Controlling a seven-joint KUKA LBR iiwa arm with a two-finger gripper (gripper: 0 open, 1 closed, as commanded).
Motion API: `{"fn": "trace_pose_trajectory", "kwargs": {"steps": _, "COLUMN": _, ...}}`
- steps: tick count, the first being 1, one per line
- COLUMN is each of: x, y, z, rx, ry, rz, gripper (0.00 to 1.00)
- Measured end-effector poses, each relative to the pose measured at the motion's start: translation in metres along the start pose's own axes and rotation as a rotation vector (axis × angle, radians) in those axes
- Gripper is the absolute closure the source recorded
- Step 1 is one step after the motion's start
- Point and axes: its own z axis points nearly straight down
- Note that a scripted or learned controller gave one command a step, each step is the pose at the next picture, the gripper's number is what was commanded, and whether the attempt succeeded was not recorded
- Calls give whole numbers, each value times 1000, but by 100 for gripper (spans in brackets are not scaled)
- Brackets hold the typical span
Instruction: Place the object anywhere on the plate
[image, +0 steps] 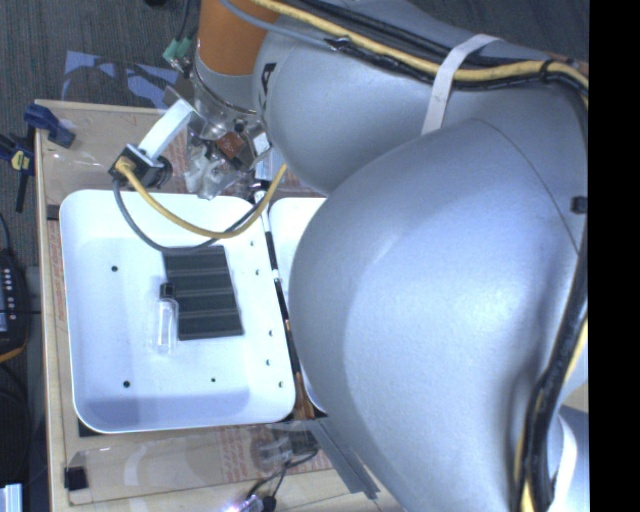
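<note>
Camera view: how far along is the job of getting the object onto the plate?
Done: nothing yet. The small clear plastic object lies on the floor of the left white bin, beside the dark ribbed rectangular plate, not on it. In hand: the gripper is at the bin's far rim, apart from the object. Left: the grasp, the lift and the placing.

— What does the arm cover?
— Nearly all of the right bin; just a strip beside the left bin shows.
— And the gripper?
— Beyond the left bin's far rim, too cluttered to read.
</note>
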Motion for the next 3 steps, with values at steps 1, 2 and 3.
{"fn": "trace_pose_trajectory", "kwargs": {"steps": 1, "x": -24, "y": -36, "z": 202, "rx": 0, "ry": -3, "rz": -247, "gripper": 100}}
{"fn": "trace_pose_trajectory", "kwargs": {"steps": 2, "x": -50, "y": -2, "z": 156, "rx": -2, "ry": -1, "rz": -805, "gripper": 100}}
{"fn": "trace_pose_trajectory", "kwargs": {"steps": 3, "x": -16, "y": 8, "z": 236, "rx": -3, "ry": 1, "rz": -465, "gripper": 100}}
